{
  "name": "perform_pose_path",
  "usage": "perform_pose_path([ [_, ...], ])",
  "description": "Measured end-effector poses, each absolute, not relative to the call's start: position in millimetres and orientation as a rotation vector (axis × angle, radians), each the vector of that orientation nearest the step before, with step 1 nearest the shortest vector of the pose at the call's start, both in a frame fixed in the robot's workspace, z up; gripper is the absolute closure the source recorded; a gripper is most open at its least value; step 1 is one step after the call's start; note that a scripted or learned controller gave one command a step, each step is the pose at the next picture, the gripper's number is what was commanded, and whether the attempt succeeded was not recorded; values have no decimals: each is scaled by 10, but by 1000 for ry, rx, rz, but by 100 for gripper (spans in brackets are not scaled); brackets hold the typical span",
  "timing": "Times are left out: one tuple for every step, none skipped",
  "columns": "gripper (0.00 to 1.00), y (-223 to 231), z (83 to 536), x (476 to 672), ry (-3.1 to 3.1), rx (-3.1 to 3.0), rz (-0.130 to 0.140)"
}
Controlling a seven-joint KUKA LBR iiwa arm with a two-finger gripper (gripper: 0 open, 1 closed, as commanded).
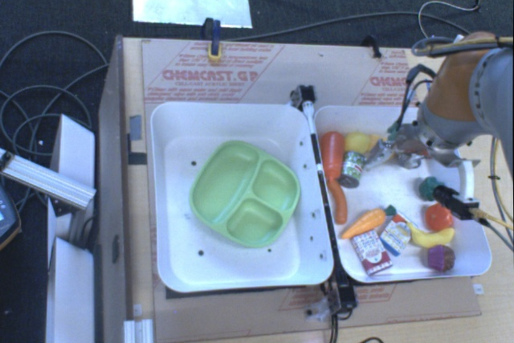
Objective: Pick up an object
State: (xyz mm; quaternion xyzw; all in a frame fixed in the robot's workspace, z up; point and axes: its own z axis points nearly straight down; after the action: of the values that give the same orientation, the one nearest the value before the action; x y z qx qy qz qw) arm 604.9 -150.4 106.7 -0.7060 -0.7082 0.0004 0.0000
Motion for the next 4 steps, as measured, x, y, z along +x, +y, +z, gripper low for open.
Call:
perform_pose_path([
  [0, -1724, 1013, 6687, -2228, -2216, -1],
  [0, -1662, 833, 5908, -2223, -2218, 2],
  [0, -1078, 838, 6531, -2225, -2220, 3],
  [100, -1073, 939, 6536, -2229, -2216, 3],
])
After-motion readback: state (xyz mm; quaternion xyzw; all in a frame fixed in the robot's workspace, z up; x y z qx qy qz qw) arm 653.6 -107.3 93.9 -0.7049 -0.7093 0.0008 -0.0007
